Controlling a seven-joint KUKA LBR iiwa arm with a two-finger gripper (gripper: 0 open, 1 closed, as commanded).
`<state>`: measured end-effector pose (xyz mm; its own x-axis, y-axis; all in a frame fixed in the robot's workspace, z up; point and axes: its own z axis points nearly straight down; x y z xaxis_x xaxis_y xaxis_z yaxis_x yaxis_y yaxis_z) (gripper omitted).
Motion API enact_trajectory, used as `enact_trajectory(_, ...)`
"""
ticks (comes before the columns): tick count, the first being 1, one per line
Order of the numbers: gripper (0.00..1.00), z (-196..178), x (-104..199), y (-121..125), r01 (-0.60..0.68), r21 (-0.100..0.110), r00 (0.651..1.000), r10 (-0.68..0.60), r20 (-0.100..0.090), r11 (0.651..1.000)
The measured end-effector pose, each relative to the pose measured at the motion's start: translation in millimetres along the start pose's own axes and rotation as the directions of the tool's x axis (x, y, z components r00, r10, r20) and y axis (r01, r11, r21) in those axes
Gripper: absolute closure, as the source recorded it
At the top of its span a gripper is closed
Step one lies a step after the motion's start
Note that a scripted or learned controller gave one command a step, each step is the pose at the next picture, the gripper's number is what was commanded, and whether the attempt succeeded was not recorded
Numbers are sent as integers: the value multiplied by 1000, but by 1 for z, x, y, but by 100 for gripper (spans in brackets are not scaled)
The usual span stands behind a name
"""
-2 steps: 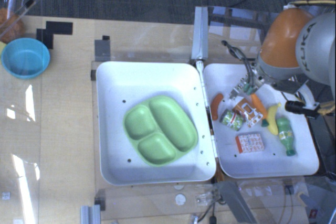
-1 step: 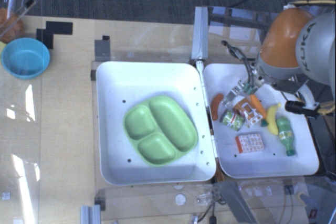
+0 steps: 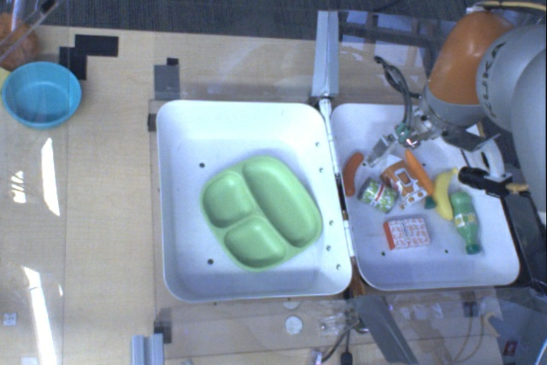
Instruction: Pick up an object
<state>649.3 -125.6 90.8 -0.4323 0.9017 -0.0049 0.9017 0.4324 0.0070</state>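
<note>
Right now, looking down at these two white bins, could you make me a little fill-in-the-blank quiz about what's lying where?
1. The green divided plate lies in the ____ bin of the camera view.
2. The plate has ____ compartments.
3. On the bench, far left of the bins, stands a ____ bowl.
4. In the right bin, the yellow banana lies right beside a green ____.

Missing words: left; three; blue; bottle
</note>
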Motion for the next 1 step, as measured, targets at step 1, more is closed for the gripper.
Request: enact_trajectory(1,0,3,-12,-14,-61,0,998,61,0,998)
